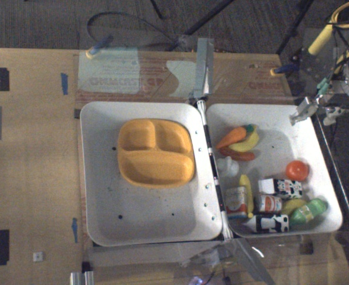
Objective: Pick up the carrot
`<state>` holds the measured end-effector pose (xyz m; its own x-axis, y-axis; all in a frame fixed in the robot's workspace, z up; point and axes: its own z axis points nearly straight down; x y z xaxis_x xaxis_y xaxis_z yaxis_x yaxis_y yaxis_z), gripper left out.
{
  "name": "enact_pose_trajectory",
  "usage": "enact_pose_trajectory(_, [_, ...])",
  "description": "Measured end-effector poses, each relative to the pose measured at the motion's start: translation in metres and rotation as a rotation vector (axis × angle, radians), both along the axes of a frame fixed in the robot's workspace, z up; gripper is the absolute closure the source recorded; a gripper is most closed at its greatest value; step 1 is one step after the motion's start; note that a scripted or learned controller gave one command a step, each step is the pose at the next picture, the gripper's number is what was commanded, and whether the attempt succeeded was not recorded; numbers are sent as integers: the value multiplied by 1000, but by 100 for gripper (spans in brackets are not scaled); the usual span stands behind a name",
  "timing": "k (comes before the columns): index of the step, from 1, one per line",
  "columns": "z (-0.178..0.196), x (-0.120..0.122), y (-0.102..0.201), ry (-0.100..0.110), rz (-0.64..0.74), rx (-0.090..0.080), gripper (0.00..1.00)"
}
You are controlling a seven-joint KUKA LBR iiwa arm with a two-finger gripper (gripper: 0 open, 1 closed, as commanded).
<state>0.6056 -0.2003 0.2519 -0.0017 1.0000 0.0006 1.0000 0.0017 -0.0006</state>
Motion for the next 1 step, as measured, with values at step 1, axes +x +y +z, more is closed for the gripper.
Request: enact_pose_trajectory(1, [-127, 4, 63, 0, 87, 0, 0])
